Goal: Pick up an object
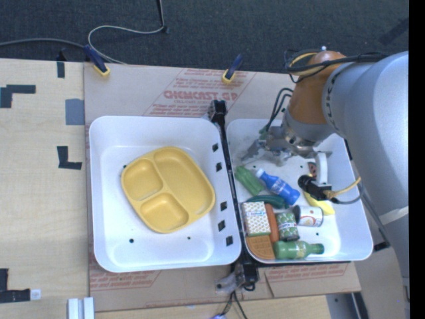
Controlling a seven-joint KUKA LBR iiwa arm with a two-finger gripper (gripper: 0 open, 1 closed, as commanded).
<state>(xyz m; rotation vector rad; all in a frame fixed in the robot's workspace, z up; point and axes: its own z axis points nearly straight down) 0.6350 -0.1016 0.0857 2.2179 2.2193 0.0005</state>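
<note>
Camera view, looking down at a slant: two shallow white bins side by side on a bench. Left white bin (106,244) — one yellow three-compartment plastic tray (167,188), lying flat near its middle. Right white bin (355,241) — a crowded heap in its nearer half: a blue plastic bottle with a white cap (279,187), a light green plastic bottle (250,180), a dark green bottle (297,249) lying along the front wall, a small patterned carton (255,218), and a yellow piece (323,208).

Grey arm with an orange band, reaching in from the right; its two-finger gripper (265,146) hangs over the far half of the right bin, just beyond the heap. Whether it is released or clenched cannot be told, and nothing is seen in it.

Likeliest target, by my judgement: the blue bottle. Long axis diagonal, cap pointing up-left towards the gripper.

Risks: neighbours touch it — a descent could wedge against the light green bottle, or the round body could roll out of a grasp taken along its length.
</note>
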